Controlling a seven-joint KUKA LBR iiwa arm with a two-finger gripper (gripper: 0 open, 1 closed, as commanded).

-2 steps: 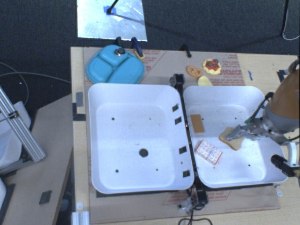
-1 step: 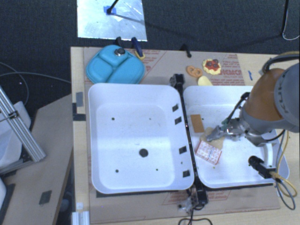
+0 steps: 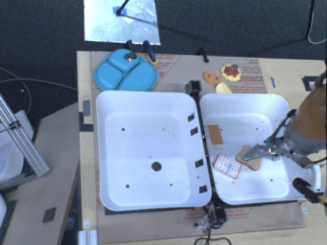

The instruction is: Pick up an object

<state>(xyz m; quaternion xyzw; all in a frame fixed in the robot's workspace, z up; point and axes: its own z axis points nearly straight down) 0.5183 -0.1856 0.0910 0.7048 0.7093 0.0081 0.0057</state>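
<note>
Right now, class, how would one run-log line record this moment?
arm: reaching into right bin | pincer: at toast slice, grasp unclear | nearby: red-and-white packet, brown card | lifted: not yet

I see the left bin (image 3: pixel 127 111) wide open, just a dark disc (image 3: pixel 156 166) on its floor. The right bin (image 3: pixel 245 103) is tighter: brown card (image 3: pixel 215 135), patterned packet (image 3: pixel 227 166), toast-like piece (image 3: pixel 249 158) crowding mid-floor.

- Even, fairly bright overhead light is cast across the bench (image 3: pixel 168 68).
- Mild glare is seen on the two white bins (image 3: pixel 148 103), and stronger glare on the foil sheet (image 3: pixel 121 14).
- Soft, short shadows are thrown.
- Slight softness and coarse grain are noted throughout; the dark floor (image 3: pixel 36 34) is underexposed.
</note>
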